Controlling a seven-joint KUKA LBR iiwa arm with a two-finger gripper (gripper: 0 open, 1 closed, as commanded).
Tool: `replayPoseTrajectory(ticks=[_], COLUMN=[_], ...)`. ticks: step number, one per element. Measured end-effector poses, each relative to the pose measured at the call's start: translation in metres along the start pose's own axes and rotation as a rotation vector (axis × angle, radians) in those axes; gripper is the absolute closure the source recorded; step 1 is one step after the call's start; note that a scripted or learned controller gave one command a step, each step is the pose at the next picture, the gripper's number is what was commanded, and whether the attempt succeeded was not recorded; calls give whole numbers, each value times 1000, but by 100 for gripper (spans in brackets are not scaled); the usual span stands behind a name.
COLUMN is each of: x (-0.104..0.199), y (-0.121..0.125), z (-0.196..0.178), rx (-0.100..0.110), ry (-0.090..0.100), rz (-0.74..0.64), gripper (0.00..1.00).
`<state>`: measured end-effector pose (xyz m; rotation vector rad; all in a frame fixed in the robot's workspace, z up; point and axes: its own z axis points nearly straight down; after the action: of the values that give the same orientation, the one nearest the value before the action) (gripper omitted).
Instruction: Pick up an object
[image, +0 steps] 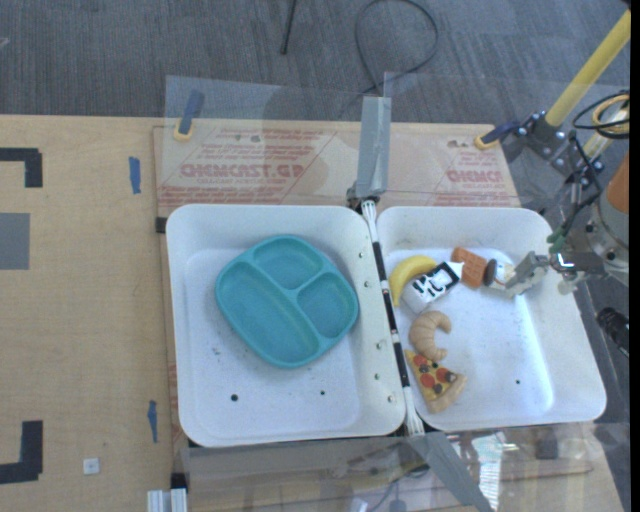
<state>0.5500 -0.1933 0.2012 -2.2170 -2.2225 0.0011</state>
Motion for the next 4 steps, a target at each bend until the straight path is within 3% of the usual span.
replayPoseTrajectory(ticks=[1, 2, 3, 4], x=[1, -24, 33, 26], y=[63, 92, 118, 43], z=[78, 114, 113, 112], rx=[-43, -10, -4, -8], ry=[-20, 2, -8, -3], rz=[-191, -279, -338, -511], gripper=[0, 0, 0, 0])
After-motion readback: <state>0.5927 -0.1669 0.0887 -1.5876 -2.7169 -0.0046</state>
